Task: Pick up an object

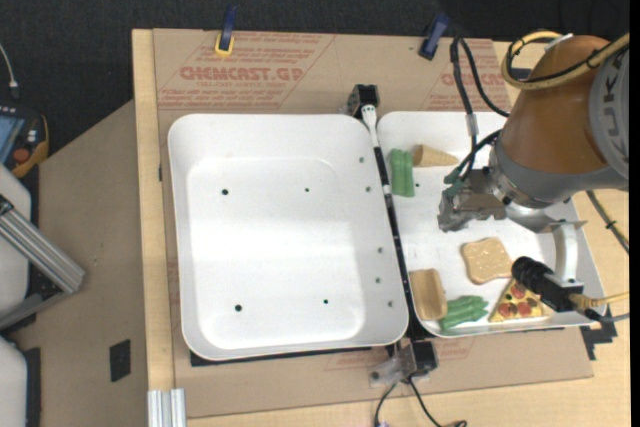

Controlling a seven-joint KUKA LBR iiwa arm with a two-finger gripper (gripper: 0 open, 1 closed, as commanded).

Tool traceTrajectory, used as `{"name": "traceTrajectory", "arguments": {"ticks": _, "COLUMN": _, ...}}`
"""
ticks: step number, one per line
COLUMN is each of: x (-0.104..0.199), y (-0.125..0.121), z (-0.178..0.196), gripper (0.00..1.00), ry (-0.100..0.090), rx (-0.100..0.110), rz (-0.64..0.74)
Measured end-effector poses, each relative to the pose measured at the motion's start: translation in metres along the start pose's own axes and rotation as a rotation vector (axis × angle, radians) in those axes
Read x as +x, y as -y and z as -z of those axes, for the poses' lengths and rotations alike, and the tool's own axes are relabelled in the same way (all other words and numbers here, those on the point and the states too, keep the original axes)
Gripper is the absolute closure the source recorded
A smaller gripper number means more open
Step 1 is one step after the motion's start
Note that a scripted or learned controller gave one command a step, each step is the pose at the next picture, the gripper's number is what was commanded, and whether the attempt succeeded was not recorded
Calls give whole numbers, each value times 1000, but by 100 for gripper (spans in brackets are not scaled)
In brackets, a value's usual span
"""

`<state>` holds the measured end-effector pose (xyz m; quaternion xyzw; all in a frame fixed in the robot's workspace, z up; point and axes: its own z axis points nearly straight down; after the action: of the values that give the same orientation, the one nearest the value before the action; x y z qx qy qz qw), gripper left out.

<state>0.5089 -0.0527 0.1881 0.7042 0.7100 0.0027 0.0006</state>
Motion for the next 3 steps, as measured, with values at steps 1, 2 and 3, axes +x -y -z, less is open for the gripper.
{"name": "traceTrajectory", "arguments": {"ticks": 1, "x": 14, "y": 28, "z": 101, "gripper": 0, "ry": 3, "rx": -6, "rz": -5}}
{"name": "traceTrajectory", "arguments": {"ticks": 2, "x": 57, "y": 20, "z": 60, "gripper": 0, "ry": 1, "rx": 10, "rz": -4}}
{"name": "traceTrajectory", "arguments": {"ticks": 3, "x": -22, "y": 28, "z": 50, "gripper": 0, "ry": 5, "rx": 8, "rz": -17}}
